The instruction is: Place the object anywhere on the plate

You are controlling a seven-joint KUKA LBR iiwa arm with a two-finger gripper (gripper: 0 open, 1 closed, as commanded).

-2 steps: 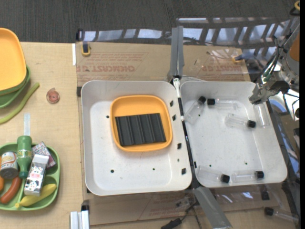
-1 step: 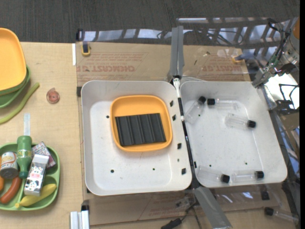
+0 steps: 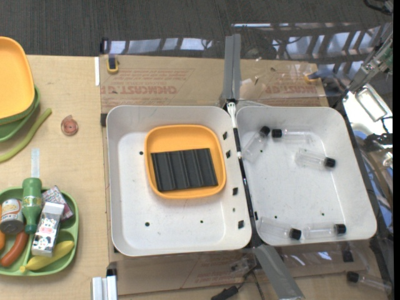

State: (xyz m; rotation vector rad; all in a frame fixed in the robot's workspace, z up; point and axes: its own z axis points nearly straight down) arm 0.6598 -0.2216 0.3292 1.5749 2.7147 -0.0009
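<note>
An orange square plate (image 3: 184, 132) lies in the upper middle of the left white bin (image 3: 128, 220). A black ribbed rectangular object (image 3: 185, 169) rests flat on the plate, inside its rim and slightly toward its front edge. Nothing is touching the object.
The right white bin (image 3: 353, 192) holds three clear tubes with black caps: one at the back left (image 3: 273, 132), one mid-right (image 3: 315, 161), one along the front (image 3: 315, 232). A green plate of toy food (image 3: 65, 255) and stacked orange and green plates (image 3: 12, 86) sit on the bench at left.
</note>
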